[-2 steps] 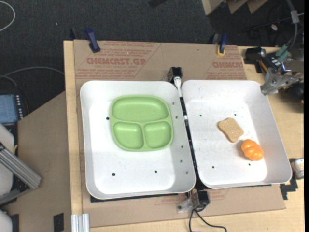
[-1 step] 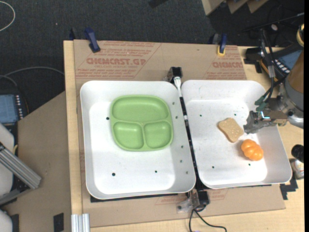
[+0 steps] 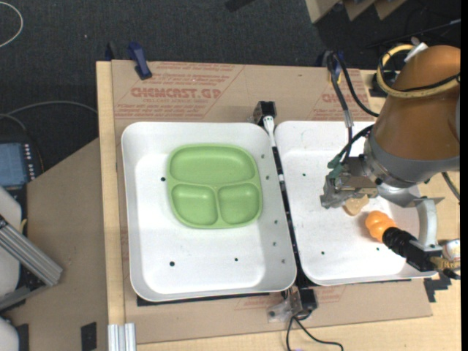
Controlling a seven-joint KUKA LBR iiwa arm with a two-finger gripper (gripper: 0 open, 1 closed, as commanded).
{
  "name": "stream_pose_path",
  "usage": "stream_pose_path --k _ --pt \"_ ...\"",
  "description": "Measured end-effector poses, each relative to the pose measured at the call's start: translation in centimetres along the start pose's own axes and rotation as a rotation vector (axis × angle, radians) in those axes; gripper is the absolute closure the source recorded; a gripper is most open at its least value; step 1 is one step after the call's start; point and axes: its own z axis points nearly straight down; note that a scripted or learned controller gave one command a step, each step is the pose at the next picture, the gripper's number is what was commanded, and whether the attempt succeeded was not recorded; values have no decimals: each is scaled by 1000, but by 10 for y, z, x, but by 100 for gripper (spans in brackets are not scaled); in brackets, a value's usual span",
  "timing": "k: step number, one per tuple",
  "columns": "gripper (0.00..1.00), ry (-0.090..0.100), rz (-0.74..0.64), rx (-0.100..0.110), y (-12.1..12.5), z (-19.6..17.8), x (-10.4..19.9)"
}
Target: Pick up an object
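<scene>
In the right bin [image 3: 314, 254], my gripper [image 3: 338, 194] hangs low over the floor, under the grey and orange wrist. A small orange object [image 3: 376, 224] lies just right of it and toward the front. A pale tan object [image 3: 355, 208] sits between the two, partly hidden by the gripper body. I see nothing held in the gripper.
The left bin [image 3: 146, 254] holds a green divided plate [image 3: 214, 185] at its middle. The two bins meet along a dark seam [image 3: 281, 196]. The arm covers the right bin's far right part. Brown cardboard [image 3: 183, 86] lies under both bins.
</scene>
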Motion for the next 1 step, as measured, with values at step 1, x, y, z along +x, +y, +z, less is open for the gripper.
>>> stream_pose_path --k 1 --pt "100 -2 -1 -10 1 -29 87"
